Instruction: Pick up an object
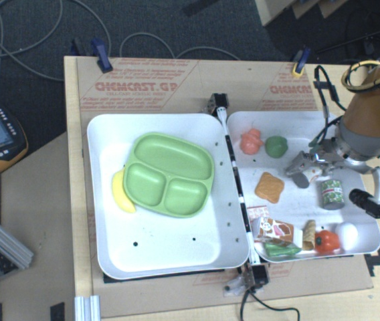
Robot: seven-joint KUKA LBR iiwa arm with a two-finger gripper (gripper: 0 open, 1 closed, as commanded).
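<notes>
My gripper (302, 170) hangs low over the right bin (297, 120), near its middle, on the grey arm with the orange band (370, 112) that comes in from the right. Just left of it and a little lower lies a flat orange-brown biscuit (269, 187). A small green-labelled can (332, 194) stands right below the wrist. Toward the back of the bin sit a green ball (276, 146) and a pink-red fruit (250, 142). I see nothing between the gripper and the bin floor that it holds.
At the front of the right bin are a snack packet (273, 229), a green pepper (280, 249), a tomato (324, 241) and a white egg (346, 235). The left bin (110, 233) holds a green divided plate (168, 174) and a banana (120, 192).
</notes>
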